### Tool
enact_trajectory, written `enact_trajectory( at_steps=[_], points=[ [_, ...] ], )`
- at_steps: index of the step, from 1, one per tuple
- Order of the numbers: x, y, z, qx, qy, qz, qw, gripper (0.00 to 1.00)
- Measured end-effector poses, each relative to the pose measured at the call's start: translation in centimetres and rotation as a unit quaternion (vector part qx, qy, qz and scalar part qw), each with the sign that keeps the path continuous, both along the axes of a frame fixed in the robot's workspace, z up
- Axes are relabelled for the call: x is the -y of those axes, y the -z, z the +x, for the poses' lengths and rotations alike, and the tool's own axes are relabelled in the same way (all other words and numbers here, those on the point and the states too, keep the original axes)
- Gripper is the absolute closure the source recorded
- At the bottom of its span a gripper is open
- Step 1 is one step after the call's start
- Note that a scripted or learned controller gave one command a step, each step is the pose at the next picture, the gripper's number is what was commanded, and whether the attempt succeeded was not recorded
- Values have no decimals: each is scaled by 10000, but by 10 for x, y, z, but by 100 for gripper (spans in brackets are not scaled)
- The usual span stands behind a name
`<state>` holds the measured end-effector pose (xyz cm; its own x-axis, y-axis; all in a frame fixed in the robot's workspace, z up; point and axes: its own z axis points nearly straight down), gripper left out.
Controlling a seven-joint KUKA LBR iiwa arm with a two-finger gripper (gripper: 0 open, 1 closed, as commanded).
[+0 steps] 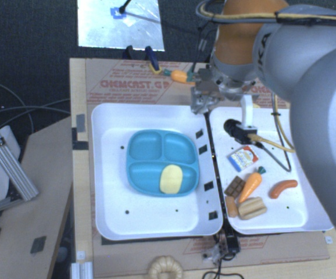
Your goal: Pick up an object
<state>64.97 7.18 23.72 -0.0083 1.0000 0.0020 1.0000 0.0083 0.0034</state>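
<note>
My jaws (pixel 205 104) hang at the upper middle of the frame, over the rear of the divider between the two bins; I cannot tell how they stand. In the right bin (pixel 296 217) lie a carrot (pixel 250 186), a sausage (pixel 282 188) and a small carton (pixel 243 157). The left bin (pixel 113 214) holds a blue tray (pixel 153 156) with a yellow piece (pixel 171 179).

Before you, the worktop (pixel 127 83), cardboard-covered with red lettering, carries two white bins touching side by side: the left bin (pixel 113 214) and the right bin (pixel 284 217).
</note>
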Motion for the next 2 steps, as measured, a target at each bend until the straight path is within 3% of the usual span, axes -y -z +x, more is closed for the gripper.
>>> enact_trajectory(
  at_steps=[1,2],
  points=[
    [-28,3,9,-2,11,-5,10000,100],
    [-21,6,12,-3,39,-11,10000,100]
  ],
)
